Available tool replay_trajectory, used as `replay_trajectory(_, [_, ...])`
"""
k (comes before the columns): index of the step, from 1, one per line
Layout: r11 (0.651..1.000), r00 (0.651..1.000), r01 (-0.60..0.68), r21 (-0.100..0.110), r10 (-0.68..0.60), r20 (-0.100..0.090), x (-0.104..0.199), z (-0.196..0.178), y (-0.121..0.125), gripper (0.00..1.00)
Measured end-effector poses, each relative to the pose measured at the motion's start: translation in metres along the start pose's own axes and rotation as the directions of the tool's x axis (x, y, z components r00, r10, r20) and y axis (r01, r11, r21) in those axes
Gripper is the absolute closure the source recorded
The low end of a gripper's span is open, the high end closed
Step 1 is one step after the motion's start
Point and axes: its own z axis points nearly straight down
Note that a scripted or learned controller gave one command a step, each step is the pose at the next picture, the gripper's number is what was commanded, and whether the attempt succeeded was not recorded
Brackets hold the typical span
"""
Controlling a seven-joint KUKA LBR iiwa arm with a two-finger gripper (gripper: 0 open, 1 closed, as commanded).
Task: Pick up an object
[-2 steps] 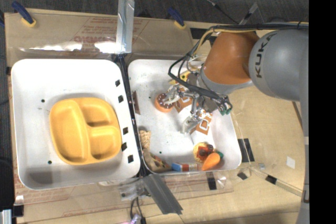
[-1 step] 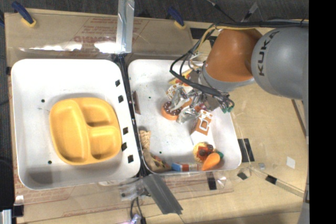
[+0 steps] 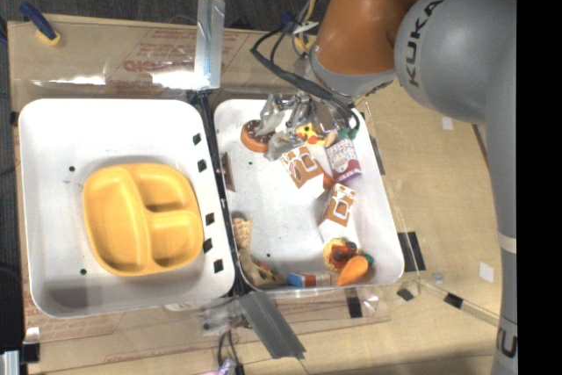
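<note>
The gripper is hanging low over the far end of the right bin, and it cannot be told whether its jaws are closed. Small cartons and a brown round piece are lying just beside it. The bin's middle floor is staying bare. A yellow tray is sitting in the left bin. The arm is bending down from the right.

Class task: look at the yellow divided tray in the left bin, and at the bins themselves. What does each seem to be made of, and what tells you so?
Yellow divided tray: probably moulded plastic with a smooth, slightly glossy finish; its corners are rounded, its colour is even, and its ridges catch soft highlights.
White bins: likely thin formed plastic, matte to satin, judging by the rounded walls and uniform white surface. Painted metal cannot be excluded.
</note>
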Motion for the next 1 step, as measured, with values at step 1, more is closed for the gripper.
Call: replay_trajectory(1, [0.978,0.978,0.21,0.001,-0.21,-0.003,-0.0191,-0.0508,-0.0328,1.0])
